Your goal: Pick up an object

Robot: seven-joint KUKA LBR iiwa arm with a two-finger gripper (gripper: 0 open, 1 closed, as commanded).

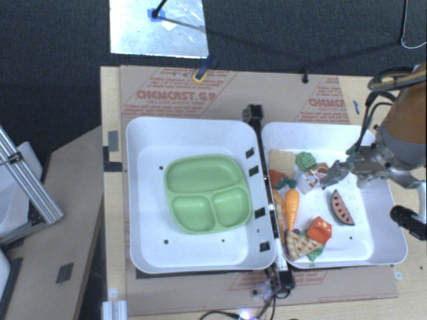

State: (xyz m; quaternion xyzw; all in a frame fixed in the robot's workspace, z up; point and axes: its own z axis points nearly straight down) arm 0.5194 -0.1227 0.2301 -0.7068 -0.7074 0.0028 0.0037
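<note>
The right bin (380, 245) holds several toy foods. An orange carrot (291, 207) lies near its left wall, with a green broccoli (305, 160) behind it. A watermelon slice (342, 208) lies mid-bin. At the front are a red pepper (319, 229) and a waffle-like wedge (301, 246). A pale bread slice (281, 162) sits at the back left. My gripper (331, 175) hangs low over the bin's middle, slanting left, just right of a small red-and-white piece (317, 173) and above the watermelon slice.
The left bin (143, 179) holds a green divided plate (207, 193). A black divider with clips (261, 179) runs between the bins. The arm's wrist (400, 145) and a black part (408, 220) overhang the right bin's right side.
</note>
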